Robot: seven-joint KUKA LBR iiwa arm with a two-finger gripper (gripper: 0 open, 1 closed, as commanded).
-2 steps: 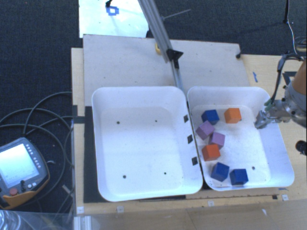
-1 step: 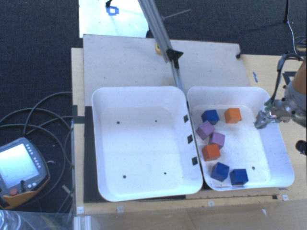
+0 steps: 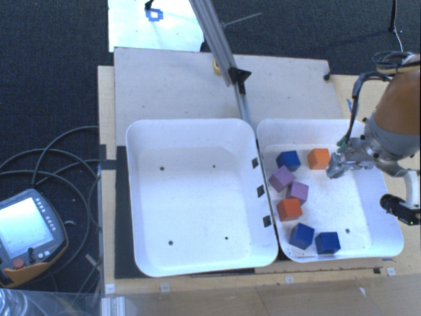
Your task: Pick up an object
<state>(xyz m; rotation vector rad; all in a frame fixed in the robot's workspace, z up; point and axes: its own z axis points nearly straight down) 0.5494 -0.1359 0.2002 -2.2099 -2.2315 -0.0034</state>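
Reaching in from the right edge of the bench (image 3: 197, 91), the grey arm (image 3: 401, 110) with its orange band hangs over the right bin (image 3: 388, 242); the gripper (image 3: 337, 166) sits low near that bin's far edge, just right of the orange cube (image 3: 319, 158); how the jaws stand cannot be told at this angle, and no cube is seen between them.

Seven cubes lie in the right bin, all toward its left half; a blue cube (image 3: 288, 160) lies near the far left corner, just left of the orange cube; two purple cubes sit below them, one (image 3: 281, 178) close to the left wall and the other (image 3: 298, 191) just beside it toward the middle; a red-orange cube (image 3: 289, 209) lies just below the second purple one, touching or nearly so; two more blue cubes rest near the near edge, one (image 3: 302, 235) by the left wall and one (image 3: 327, 242) just to its right.

The left bin (image 3: 141, 196) stands beside the right one, their walls meeting along the middle; a metal pole (image 3: 214, 28) slants across the far edge of the bench; a handheld controller (image 3: 26, 232) with cables lies on the floor off the left edge.
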